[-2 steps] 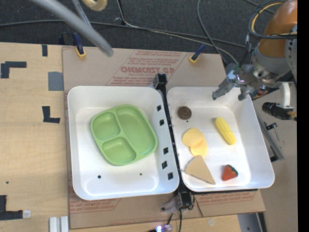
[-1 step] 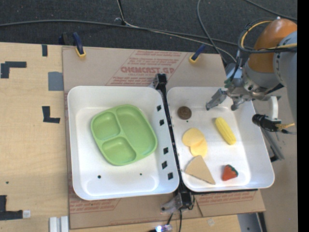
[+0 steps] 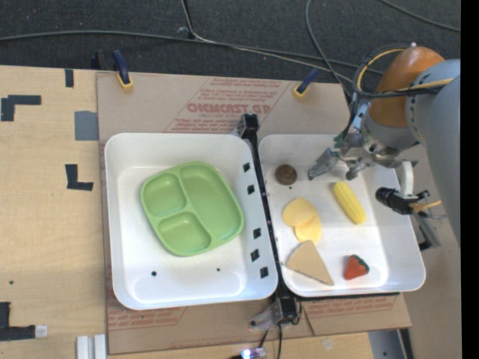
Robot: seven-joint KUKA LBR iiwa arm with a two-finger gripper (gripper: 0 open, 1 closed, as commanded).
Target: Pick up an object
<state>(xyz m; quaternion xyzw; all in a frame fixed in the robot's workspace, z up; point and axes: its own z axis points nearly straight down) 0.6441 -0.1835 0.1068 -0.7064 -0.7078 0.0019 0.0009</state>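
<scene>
Looking down on the bench, we note the gripper (image 3: 338, 167) hanging over the upper part of the right bin (image 3: 389, 234), its two fingers spread apart with nothing between them. One fingertip (image 3: 317, 172) points toward the left, the other (image 3: 353, 172) sits just above the upper end of the yellow corn cob (image 3: 349, 202). The corn lies slanted, directly below the gripper and nearest to it. A brown round piece (image 3: 285, 174) rests to the gripper's left, near the bin divider. Further down we record two pale yellow discs (image 3: 302, 219), overlapping, then a tan wedge (image 3: 310, 262) and a red strawberry (image 3: 356, 267) near the lower rim. We see the left bin (image 3: 123, 200) holding a green compartment plate (image 3: 191, 208), well apart from the gripper.
</scene>
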